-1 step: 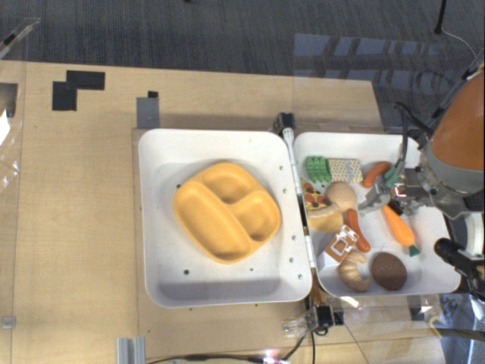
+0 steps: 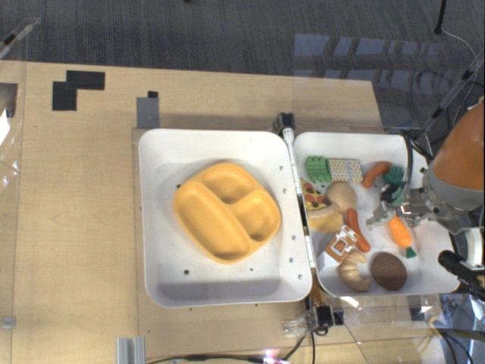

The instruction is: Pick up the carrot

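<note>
Two shallow white bins of smooth plastic with rounded corners sit side by side on a pale wood-grain bench. The left bin holds a glossy yellow-orange divided plate, a rounded square moulded into three compartments, lying near its centre.

The right bin is crowded with toy food. The carrot lies at about three o'clock in that bin: a short, smooth orange cone with a small green tip at its lower end, tilted with the point toward five o'clock. The gripper hangs just above and beside the carrot's upper end, at roughly eleven o'clock from it; its metal parts are a tangle of grey and black from this height, and whether the fingers are spread or closed I cannot tell. No object can be made out between them. Above it the arm's orange band curves in from the right edge.

At twelve o'clock in the bin lie a knobbly green block, a pale speckled packet and an orange-red sausage shape. Toward the centre sit a beige rounded lump and a yellowish wedge. A slim red-orange stick lies beside them. At six o'clock rest a ridged tan croissant and a matte brown egg-shaped piece. A small orange-and-white carton bears print too small to read.
</note>
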Controlling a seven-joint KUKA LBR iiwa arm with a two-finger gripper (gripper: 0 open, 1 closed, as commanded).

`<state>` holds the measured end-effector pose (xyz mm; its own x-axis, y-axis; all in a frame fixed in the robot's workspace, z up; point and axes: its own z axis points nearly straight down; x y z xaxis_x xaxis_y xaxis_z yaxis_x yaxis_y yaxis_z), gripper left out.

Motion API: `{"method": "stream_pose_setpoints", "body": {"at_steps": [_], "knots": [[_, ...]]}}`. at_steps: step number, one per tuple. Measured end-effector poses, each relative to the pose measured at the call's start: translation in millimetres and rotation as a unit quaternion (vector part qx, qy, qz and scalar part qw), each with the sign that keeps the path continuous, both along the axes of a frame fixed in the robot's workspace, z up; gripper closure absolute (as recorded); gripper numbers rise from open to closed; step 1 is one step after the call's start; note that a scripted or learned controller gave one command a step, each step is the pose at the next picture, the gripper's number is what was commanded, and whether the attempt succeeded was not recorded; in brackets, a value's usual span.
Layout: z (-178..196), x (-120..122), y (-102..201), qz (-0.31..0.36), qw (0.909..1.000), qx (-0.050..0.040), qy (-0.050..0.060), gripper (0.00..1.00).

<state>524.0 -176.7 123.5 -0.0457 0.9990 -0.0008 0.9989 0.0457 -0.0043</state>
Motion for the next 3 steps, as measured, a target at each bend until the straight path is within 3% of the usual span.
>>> {"method": "stream_pose_setpoints", "body": {"at_steps": [1,2,3], "knots": [[-35,-6,-15,0.034,0.9994,-0.0003,-0.007,0.0],[-23,-3,-14,0.036,0.9993,-0.0002,-0.012,1.0],[5,10,30,-0.177,0.9841,0.0009,-0.005,1.0]]}}
